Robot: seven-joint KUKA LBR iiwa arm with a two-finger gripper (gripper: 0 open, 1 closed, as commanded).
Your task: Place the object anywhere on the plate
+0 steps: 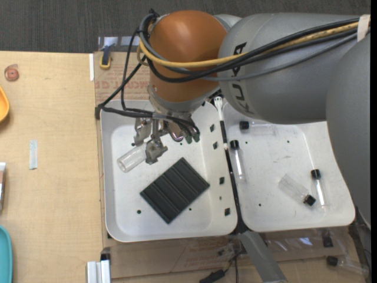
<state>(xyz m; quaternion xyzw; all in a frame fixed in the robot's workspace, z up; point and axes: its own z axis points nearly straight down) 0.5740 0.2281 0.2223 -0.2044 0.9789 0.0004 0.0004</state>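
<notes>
Fingers close together over left bin, tips touching clear vial; grip on it cannot be told. Black plate just right, below.

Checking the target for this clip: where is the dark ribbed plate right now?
In the camera view, the dark ribbed plate lies flat in the left bin, toward its front, just below and right of the hand and a clear vial.

You're looking at the wooden bench carrying two white bins: the left bin is sitting just beside the right bin, with cardboard lying behind them.
</notes>
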